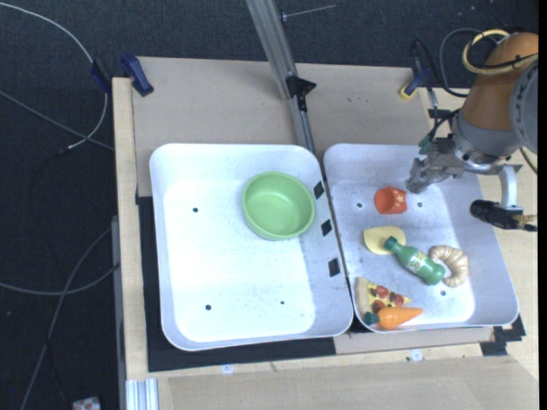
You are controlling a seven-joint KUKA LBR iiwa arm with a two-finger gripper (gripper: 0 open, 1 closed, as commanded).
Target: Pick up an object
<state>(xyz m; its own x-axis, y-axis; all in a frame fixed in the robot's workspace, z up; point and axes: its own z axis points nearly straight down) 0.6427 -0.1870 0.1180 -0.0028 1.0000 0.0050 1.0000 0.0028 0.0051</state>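
Observation:
My gripper (419, 180) hangs over the back of the right bin (479, 229), just up and right of a small orange-red cup (391, 200). Nothing shows between its tips. In front of the cup lie a pale yellow piece (377, 239), a green bottle (414, 261) lying on its side, and a tan croissant-shaped pastry (453, 261). At the bin's front left corner rest a pizza slice (379, 296) and an orange carrot (398, 317). A green bowl (278, 205) sits in the left bin (197, 254).
A slanted metal post (275, 37) rises from the back of the bench between the bins. Blue clamps (135, 73) grip the bench's back corners. A black cable end (500, 215) juts over the right bin's right rim.

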